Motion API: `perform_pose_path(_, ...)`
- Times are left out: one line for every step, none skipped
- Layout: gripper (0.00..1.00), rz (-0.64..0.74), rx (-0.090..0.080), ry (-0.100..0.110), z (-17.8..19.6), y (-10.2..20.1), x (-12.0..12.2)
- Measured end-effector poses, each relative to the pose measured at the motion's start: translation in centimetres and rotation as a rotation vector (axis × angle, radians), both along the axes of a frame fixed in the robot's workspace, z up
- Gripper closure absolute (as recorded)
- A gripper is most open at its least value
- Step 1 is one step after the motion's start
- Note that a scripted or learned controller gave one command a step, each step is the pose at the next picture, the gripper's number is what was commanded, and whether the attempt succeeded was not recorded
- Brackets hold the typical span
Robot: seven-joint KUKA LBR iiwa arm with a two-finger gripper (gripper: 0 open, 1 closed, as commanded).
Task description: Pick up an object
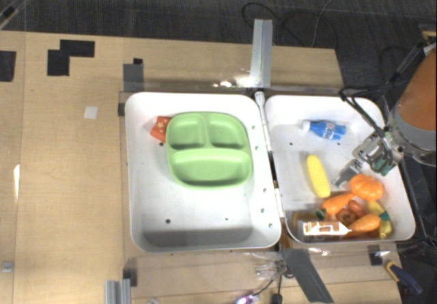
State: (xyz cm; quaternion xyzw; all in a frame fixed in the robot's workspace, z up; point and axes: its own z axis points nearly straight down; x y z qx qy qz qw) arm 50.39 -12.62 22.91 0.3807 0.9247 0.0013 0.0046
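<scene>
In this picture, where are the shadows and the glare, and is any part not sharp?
Camera view: soft shadow along the near inner wall of the left bin; bright glare on the metal bracket behind the bins; the hand looks slightly blurred; the green plate is evenly lit.

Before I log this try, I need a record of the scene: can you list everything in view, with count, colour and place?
bins: 2, white, side by side on the bench
divided plate: 1, green, in the left bin
small packet: 1, red, left bin, partly under the plate's left edge
bottle: 1, blue and white, lying in the right bin's upper part
corn cob: 1, yellow, middle of the right bin
toy food pile: several, mostly orange, right bin's lower right corner
flat box: 1, orange and white, right bin's front edge
arm: 1, grey with orange band, reaching in from the right
gripper: 1, over the right bin, beside the pile
</scene>
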Motion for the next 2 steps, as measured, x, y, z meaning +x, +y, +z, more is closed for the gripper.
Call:
perform_pose_path(0.00, 0.182, -0.004, -0.010, -13.8, 1.9, 6.0)
perform_pose_path(1.00, 0.180, 0.000, -0.012, -12.6, 2.1, 6.2)
